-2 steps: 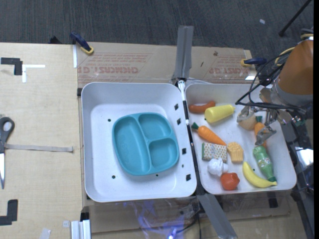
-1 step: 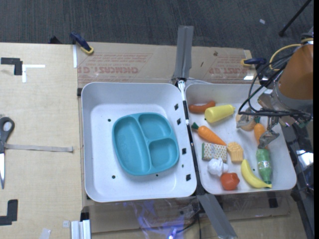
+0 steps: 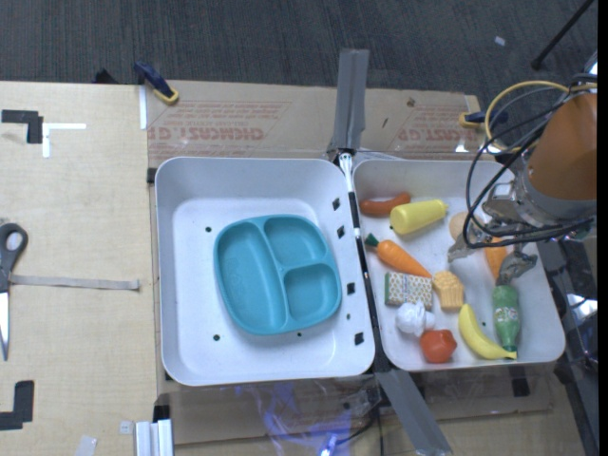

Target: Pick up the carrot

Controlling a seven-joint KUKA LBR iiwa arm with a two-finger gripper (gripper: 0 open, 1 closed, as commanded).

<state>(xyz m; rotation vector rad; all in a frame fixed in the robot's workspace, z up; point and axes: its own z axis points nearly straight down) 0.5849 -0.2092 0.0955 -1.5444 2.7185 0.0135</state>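
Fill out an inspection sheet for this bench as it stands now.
Surface: two white bins side by side, left bin and right bin, on a cardboard-topped bench.
Job's things: carrot lies in the right bin, left of the gripper, untouched.
Clutter: blue divided plate in the left bin; banana, green bottle, tomato, sausage around the carrot.
Grippers: gripper low over the right bin's right side.
Cables: black and yellow cables loop above the wrist.
Surroundings: scissors at far left.
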